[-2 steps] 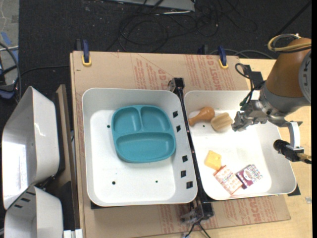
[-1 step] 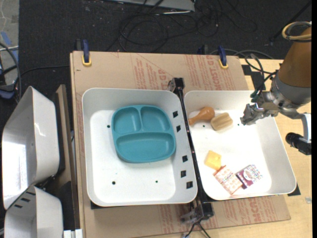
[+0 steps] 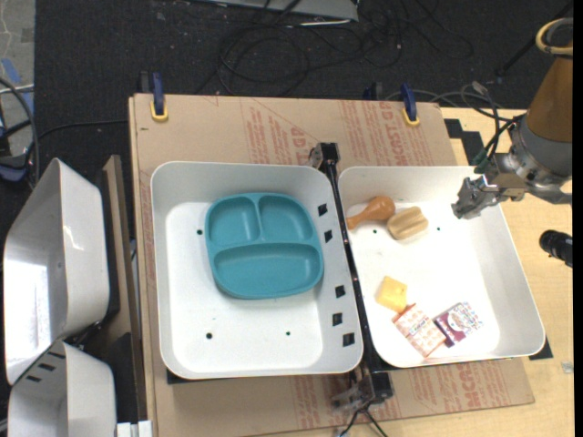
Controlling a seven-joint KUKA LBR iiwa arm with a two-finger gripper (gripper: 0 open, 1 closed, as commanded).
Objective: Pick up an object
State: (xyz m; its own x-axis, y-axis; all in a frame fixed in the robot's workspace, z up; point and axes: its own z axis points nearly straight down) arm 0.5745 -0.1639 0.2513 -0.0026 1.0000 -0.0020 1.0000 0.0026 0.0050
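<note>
Nearest the camera, in the right bin (image 3: pixel 510 271): two small packets side by side, an orange-and-white packet (image 3: pixel 418 329) and a white-and-purple packet (image 3: pixel 458 320), touching or nearly so, near the bin's near rim. Just beyond them, a yellow block (image 3: pixel 392 292). At the far-left part of the same bin, a tan bread-like piece (image 3: pixel 407 223) sits just beside a brown drumstick-shaped toy (image 3: pixel 370 212), whose narrow end points toward the divider between the bins.

Claw (image 3: pixel 469 198) hangs over the right bin's far-right area, well apart from all five items, nothing between its fingers. Cannot tell whether it's spread or closed; it's too small and dark. Arm (image 3: pixel 547 116) enters from the right, orange band above the wrist.

Left bin (image 3: pixel 182 244) holds a teal divided plate (image 3: pixel 264 247), three compartments, lying flat around the middle. Both bins sit on a brown board on the bench (image 3: pixel 273 130), with clamps at the far edge.
</note>
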